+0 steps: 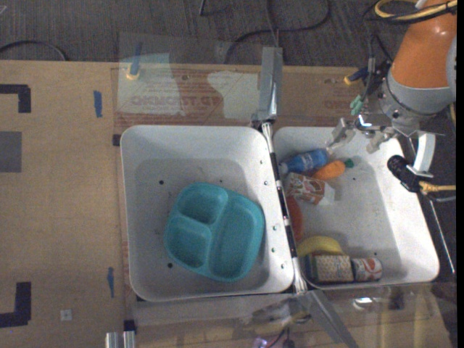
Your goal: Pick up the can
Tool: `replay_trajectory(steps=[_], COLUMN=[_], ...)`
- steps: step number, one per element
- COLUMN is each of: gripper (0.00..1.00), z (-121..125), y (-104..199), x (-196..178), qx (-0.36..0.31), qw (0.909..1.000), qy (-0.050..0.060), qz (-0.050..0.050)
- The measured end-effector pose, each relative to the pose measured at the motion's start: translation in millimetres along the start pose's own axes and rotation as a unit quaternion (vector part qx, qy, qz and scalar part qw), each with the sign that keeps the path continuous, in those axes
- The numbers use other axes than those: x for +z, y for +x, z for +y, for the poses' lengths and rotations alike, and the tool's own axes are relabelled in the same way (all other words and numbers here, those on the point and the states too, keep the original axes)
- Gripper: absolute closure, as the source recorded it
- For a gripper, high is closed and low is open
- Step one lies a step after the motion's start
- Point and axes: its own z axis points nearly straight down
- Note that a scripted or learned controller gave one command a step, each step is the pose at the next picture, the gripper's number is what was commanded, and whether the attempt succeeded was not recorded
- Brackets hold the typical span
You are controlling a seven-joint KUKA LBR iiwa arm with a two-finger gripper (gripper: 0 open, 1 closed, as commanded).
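Note:
The can (367, 268) is small, red and white, and lies on its side at the near edge of the right bin (395, 216). Against its left side rests a speckled tan box (333, 267). My gripper (358, 137) hangs over the far edge of the same bin, well away from the can and up the view from it. Its fingers are spread open with nothing between them. The orange-banded wrist (426, 56) rises behind it at the top right.
A blue bottle (306, 160), an orange carrot-like item (330, 170), a printed pouch (305, 188), a red item (293, 220) and a yellow banana (320, 245) lie in the right bin's left half. The left bin (145, 158) holds a teal divided plate (214, 230).

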Motion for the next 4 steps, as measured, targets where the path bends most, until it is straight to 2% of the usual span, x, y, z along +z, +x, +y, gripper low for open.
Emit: replay_trajectory(steps=[1, 2, 3, 4], gripper=[0.0, 0.0, 0.0, 1.0], z=[39, 50, 53, 55], y=[-46, -86, -95, -95], x=[71, 144, 147, 136], qx=[0.029, 0.05, 0.054, 0.052], qw=[0.9996, 0.9987, 0.9986, 0.9986], qy=[0.0, -0.001, -0.001, -0.004], qz=[0.0, -0.001, 0.002, -0.001])
